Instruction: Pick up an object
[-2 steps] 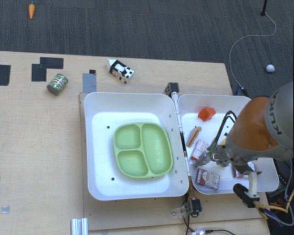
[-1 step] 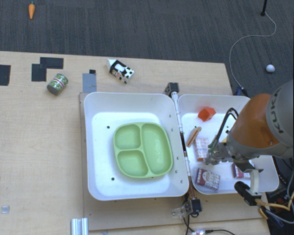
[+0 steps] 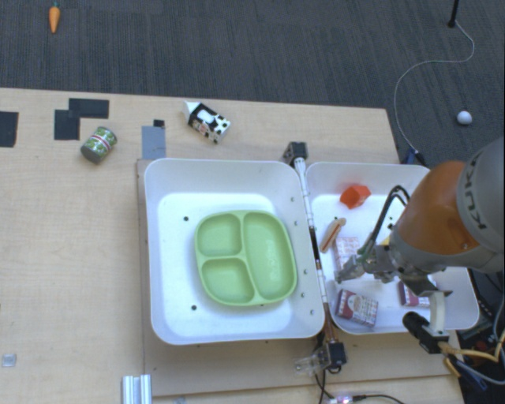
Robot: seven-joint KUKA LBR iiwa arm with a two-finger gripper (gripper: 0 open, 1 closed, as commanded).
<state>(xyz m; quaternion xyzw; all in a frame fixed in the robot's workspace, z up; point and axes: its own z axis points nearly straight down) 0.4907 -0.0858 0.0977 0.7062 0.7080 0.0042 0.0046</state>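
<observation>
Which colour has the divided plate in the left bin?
Light green; the divided plate shows best in the camera view.

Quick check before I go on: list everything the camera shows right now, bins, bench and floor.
bins: 2, white, side by side on bench
divided plate: 1, light green, left bin
orange block: 1, right bin, far end
brown stick: 1, right bin
small packets: about 3, red and white, right bin
can: 1, green, bench far left
cow toy: 1, black and white, bench
carrot: 1, orange, floor
ball: 1, white, floor
arm: 1, grey and orange, over right bin
</observation>
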